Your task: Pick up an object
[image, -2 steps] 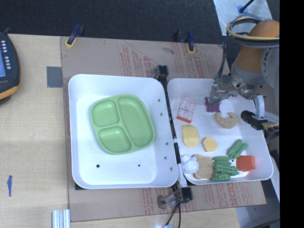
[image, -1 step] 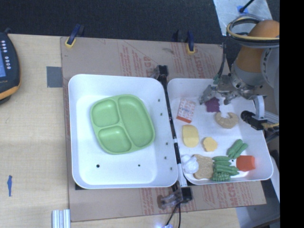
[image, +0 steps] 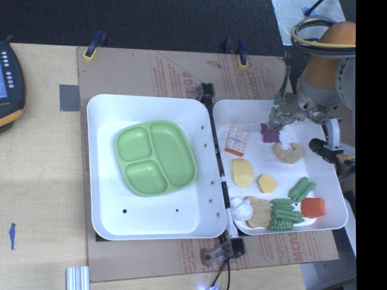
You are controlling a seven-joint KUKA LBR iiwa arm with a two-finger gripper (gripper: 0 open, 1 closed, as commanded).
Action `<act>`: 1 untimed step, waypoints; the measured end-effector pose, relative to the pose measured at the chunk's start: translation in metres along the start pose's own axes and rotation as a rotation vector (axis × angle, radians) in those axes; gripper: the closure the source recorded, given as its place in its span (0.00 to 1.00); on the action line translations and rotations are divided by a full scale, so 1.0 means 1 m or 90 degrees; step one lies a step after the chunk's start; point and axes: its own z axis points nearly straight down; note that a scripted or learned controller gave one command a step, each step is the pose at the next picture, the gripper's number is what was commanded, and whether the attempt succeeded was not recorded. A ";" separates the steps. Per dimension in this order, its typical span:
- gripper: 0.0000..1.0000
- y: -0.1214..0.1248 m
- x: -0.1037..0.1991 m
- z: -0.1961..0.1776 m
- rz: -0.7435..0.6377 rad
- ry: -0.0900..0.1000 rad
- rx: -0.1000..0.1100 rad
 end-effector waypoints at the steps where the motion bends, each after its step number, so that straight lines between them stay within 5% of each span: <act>1: 0.00 0.000 0.000 0.000 0.000 0.000 0.000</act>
